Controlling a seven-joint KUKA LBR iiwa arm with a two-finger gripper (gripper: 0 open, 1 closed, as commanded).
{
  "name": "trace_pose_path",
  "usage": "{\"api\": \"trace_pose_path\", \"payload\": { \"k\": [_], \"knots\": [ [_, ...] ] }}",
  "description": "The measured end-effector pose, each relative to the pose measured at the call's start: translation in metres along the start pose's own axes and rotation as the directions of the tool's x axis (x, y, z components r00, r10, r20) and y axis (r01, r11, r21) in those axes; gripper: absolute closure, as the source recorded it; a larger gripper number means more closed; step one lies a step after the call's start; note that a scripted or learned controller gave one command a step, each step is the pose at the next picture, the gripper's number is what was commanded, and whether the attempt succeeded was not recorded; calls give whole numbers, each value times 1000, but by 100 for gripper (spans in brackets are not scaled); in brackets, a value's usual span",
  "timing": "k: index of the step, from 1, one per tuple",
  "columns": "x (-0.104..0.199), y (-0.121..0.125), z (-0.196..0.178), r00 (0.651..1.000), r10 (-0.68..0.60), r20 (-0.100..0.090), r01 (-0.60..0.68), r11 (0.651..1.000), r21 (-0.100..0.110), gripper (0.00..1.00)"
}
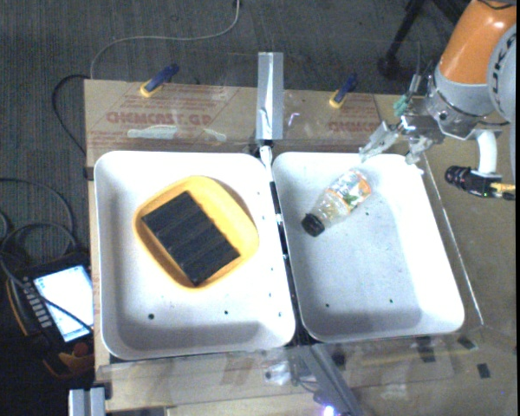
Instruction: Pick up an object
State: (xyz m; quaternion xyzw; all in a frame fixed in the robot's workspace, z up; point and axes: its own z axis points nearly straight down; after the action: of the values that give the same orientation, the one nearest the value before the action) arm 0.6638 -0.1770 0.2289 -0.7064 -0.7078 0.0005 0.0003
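Observation:
A clear plastic bottle with a black cap lies on its side in the right bin, near the far edge, cap pointing to the lower left. A yellow dish with a black ribbed pad on it sits in the left bin. My gripper hangs over the far right corner of the right bin, up and to the right of the bottle and apart from it. It is open, with nothing between its two fingers.
A metal strip stands between the bins at the back. Blue and yellow clamps hold the cardboard base. A phone and cables lie on the floor at the left.

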Motion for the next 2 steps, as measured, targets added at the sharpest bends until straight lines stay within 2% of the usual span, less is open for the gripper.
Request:
{"api": "trace_pose_path", "payload": {
  "k": [1, 2],
  "knots": [
    [-7, 5, 133, 984, -178, 3, 178, 984, -3, 0],
    [-12, -25, 138, 968, -252, 6, 252, 968, -10, 0]
  ]
}}
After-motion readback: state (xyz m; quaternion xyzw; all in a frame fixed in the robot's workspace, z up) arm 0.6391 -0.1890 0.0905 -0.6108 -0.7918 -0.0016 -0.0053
